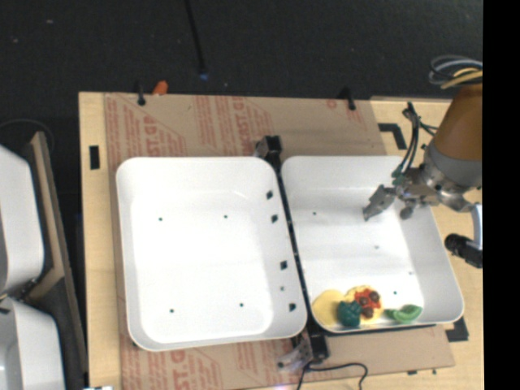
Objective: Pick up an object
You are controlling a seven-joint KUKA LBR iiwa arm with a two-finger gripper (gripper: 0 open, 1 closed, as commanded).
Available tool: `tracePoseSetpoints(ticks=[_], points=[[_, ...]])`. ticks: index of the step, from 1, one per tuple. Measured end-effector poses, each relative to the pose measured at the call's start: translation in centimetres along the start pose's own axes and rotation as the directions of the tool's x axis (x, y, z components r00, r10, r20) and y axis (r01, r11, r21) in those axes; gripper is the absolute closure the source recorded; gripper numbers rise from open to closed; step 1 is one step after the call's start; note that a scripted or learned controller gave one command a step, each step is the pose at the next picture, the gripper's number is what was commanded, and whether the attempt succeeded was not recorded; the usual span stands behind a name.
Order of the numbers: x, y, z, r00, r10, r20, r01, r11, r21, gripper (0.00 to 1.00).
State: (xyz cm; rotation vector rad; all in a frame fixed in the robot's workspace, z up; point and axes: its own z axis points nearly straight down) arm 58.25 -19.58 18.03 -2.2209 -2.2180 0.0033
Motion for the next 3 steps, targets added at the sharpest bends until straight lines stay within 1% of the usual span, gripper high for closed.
tracePoseSetpoints(ticks=[1, 2, 3], points=[[-0.4, 0.2, 6.2, 1.000, 0.000, 0.000, 0.000, 1.000, 0.001, 0.00], [-0.5, 0.3, 4.8, 1.000, 0.001, 0.001, -0.001, 1.000, -0.006, 1.00], [-0.4, 0.4, -1.6, 1.000, -0.001, 0.002, 0.001, 1.000, -0.010, 1.00]])
